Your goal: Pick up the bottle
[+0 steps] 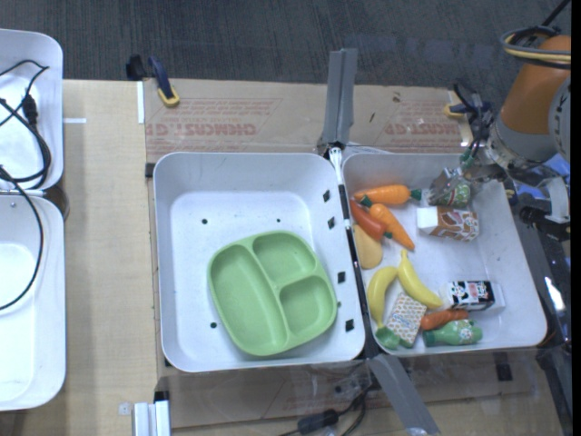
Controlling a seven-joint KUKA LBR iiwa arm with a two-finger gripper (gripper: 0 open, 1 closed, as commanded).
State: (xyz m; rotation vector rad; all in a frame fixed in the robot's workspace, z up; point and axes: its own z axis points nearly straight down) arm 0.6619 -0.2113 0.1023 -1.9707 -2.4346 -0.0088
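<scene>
Nearest the lower edge of the frame, at the lower right of the right bin (531,271), lies the green bottle (454,334), flat on its side with its length running left to right. It sits in a crowd: an orange carrot (442,318) lies against its upper side, a patterned packet (406,318) stands just to its left, and a small black and white carton (471,293) sits just above. Two bananas (399,284) curve up the bin's middle from there. I judge the bottle lies as it does because the bin's contents are loosely heaped, not arranged.

In the left bin (177,243), a green divided tray (272,291) rests flat on the floor, at lower centre of the frame.

Further up the right bin, two more carrots (386,209) lie along the dividing wall, and a brown printed carton (451,222) sits toward the upper right.

At the upper right of the frame, my gripper (458,187) hangs low over the far end of the right bin, right at a crumpled foil-like item just above the brown carton. I cannot tell whether my jaws are open, closed or gripping anything; they are too small and tangled with clutter to read.

My position is well apart from the bottle, at the opposite end of the bin. In my judgement, the pick is not yet begun. The surface beyond the bins shows printed cardboard.
</scene>
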